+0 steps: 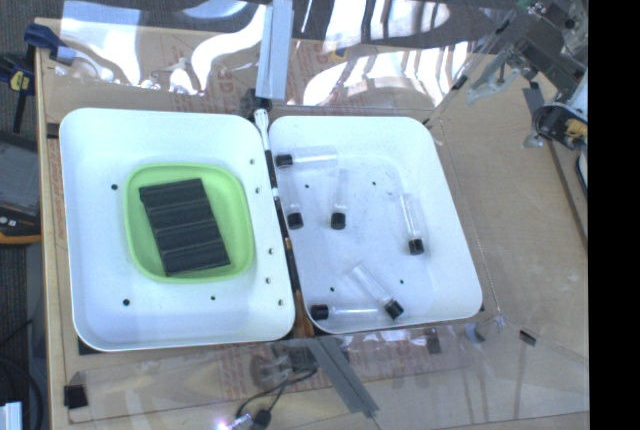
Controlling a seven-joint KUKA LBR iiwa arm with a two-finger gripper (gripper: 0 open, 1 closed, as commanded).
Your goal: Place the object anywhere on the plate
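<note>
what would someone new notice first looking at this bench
The bright green plate in the left bin stands out most, with a dark ribbed block lying on it. Next come the clear tubes with black caps scattered across the right bin, lying at different angles.

The clear tubes (340, 200) in the right bin (455, 218) nearly vanish against the white; mainly their black caps show, so their number stays unsure. Glare blurs the sheet (350, 28) behind the bins. The arm (555, 48) is cut off at the right edge.
</note>
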